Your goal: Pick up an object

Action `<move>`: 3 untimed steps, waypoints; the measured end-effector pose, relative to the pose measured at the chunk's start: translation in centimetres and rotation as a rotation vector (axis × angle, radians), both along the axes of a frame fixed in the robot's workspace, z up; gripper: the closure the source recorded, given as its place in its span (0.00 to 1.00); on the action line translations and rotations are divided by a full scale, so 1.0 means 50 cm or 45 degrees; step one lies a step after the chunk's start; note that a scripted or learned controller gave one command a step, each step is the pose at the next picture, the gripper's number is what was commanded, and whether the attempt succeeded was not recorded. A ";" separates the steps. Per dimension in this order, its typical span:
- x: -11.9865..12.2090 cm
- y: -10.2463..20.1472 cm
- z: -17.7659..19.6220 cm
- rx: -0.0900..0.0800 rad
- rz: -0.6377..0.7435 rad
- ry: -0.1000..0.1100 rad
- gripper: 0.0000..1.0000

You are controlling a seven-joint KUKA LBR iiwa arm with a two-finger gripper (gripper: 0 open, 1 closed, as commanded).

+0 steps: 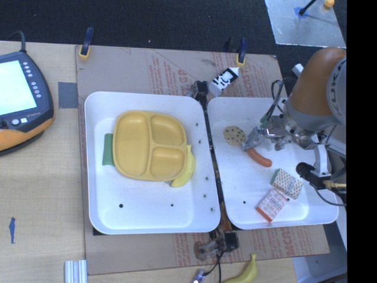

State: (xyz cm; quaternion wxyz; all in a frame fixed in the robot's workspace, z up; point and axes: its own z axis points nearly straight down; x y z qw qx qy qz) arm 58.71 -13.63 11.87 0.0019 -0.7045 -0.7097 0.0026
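Camera view: left bin (97, 158) carries a yellow divided tray (150, 145), with a green block (108, 149) tucked against the tray's left edge and a banana (187, 171) along its lower right edge. Right bin (235, 211) contains a speckled cookie (234, 135), an orange-red sausage (259, 157), a patterned packet (287, 184) and a red-and-white packet (271, 204) just below it. Arm enters from the right; gripper (259, 137) sits low over the upper middle of the right bin, between cookie and sausage, its tip just above the sausage's upper end. Finger gap cannot be made out against the metal hardware; contact with the sausage unclear. Arm body covers the bin's upper right corner. Outside the bins: a pendant (20, 102) at far left, a second banana (244, 271) cut by the bottom edge.
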 end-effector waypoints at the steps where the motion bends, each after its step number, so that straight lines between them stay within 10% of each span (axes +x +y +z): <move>1: -0.010 0.012 -0.055 0.000 -0.003 -0.001 0.00; 2: -0.010 0.010 -0.034 -0.002 -0.001 0.000 1.00; 3: -0.037 0.172 0.180 0.002 -0.003 -0.006 1.00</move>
